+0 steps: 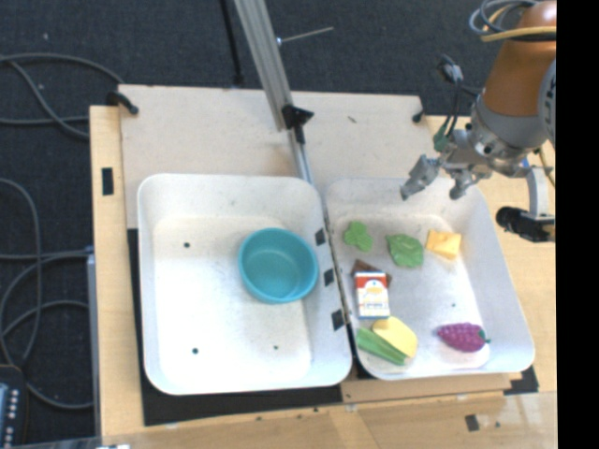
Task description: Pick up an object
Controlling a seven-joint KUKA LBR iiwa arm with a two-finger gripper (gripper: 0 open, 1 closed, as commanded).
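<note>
My gripper (434,186) hangs open over the far edge of the right bin (505,279), with nothing between its two fingers. Below it in that bin lie an orange-yellow wedge (444,244), a green leafy piece (405,250) and a smaller green piece (357,237). Nearer the front are a small red and white box (372,295), a yellow and green corn-like item (389,339) and a purple grape bunch (461,337). The gripper is above and apart from all of them.
The left bin (187,344) holds a blue bowl (277,265). A slanted metal post (267,54) rises at the back between the bins. Cables lie on the dark floor at left.
</note>
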